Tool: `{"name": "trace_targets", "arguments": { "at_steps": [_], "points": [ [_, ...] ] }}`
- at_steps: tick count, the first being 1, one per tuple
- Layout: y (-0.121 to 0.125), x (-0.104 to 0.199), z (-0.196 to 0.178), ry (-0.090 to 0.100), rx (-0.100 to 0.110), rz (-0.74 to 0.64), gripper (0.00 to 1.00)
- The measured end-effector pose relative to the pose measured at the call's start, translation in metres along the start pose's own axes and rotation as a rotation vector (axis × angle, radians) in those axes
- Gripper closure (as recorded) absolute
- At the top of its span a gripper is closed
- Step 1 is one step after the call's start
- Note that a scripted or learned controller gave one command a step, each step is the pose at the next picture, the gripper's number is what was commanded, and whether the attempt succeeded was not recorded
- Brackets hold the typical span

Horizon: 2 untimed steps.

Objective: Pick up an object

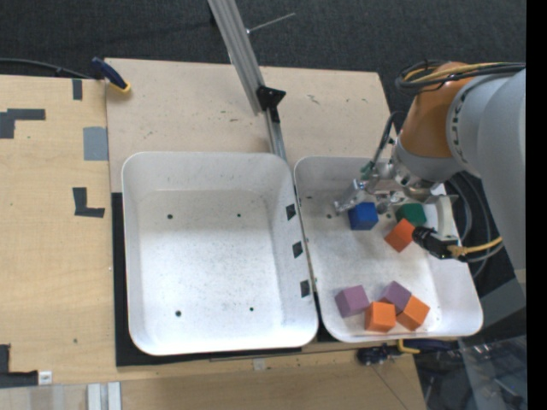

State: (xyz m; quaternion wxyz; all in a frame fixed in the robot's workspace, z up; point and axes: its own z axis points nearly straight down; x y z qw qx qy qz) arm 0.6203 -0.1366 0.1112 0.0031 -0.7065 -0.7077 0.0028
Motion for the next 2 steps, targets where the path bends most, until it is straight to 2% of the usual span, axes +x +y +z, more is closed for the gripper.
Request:
{"name": "trace_targets", "arguments": {
  "at_steps": [1, 2],
  "points": [
    [0.002, 0.001, -0.014, 0.000, -0.005, -0.002, 1.00],
    [-0.008, 0.003, -0.066, -0.001, -0.011, 0.000, 1.00]
  ]
}}
